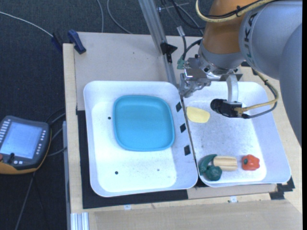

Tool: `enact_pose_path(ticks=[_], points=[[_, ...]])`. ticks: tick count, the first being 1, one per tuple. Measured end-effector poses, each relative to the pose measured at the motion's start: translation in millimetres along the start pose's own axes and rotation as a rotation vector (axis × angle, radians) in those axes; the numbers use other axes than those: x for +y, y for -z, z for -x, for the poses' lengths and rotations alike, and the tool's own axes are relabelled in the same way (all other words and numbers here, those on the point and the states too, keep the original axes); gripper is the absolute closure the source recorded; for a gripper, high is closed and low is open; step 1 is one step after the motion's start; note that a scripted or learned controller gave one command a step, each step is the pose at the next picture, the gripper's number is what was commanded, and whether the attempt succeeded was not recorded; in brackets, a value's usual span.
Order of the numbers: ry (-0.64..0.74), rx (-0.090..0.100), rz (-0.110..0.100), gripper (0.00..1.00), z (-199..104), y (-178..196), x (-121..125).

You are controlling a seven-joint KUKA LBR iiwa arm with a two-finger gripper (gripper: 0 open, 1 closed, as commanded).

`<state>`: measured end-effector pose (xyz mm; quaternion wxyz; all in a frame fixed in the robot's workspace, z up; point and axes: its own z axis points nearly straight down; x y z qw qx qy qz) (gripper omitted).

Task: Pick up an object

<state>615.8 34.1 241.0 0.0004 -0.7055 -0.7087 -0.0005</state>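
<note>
Bins: two shallow white bins side by side on the bench; left bin (98,176), right bin (273,128).
Left bin contents: one blue square plate (144,122), lying flat near the middle of the bin. Nothing rests on it.
Right bin contents: four loose objects, counted as follows.
Yellow piece: one, pale and flat (197,114), near the bin's left wall, toward the far end.
Green piece: one dark green item (210,167), at the near left corner of the right bin.
Tan piece: one short cylinder (225,163), lying on its side, touching the green piece.
Red piece: one small red item with a green top (250,162), just beside the tan piece, on its right.
Arm: one grey arm with an orange band (230,18), reaching in over the far end of the right bin.
Gripper: one (192,87), hanging above the far left corner of the right bin, near the divide between bins, just beyond the yellow piece.
Fingers: cannot tell whether spread or closed; no object is seen between them.
Obstructions: a black fitting with cable (228,108) hangs over the right bin beside the yellow piece; a slanted metal pole (156,28) crosses behind the gripper.
Surroundings: one handheld control pendant (21,143) on the floor at left; one blue clamp (76,41) at the bench's far left corner.
</note>
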Motion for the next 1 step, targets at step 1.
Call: enact_pose_path(ticks=[1], points=[[-0.001,0.000,0.000,1.00,-40.1,-6.3,-26.2]])
